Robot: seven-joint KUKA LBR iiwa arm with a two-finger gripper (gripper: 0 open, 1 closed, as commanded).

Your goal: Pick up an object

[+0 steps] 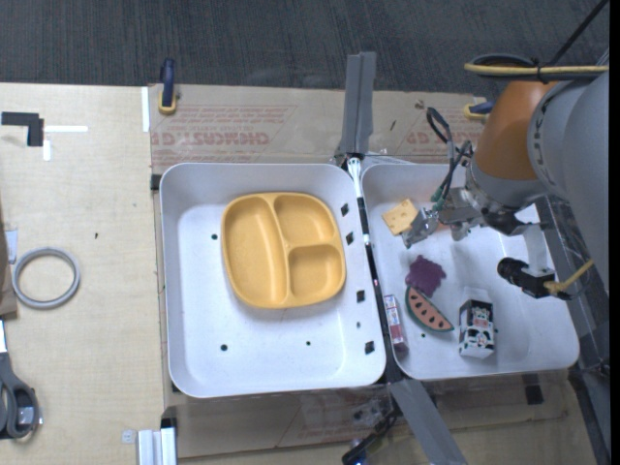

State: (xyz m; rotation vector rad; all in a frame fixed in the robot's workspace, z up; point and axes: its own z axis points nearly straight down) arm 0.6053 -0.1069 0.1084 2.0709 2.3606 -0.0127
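We find claw low over right shallow white bin; open or clenched, we cannot tell. Likeliest target, pale yellow flat wedge, lies just view-left of claw; purple crumpled lump nearer camera.

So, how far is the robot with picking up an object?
Done: nothing looks lifted. The cheese, purple piece, melon slice and carton all lie on the floor of the right bin.
In hand: the pincer is low in that bin, right beside the cheese; whether it touches the cheese I cannot tell.
Left: grip one object and raise it.
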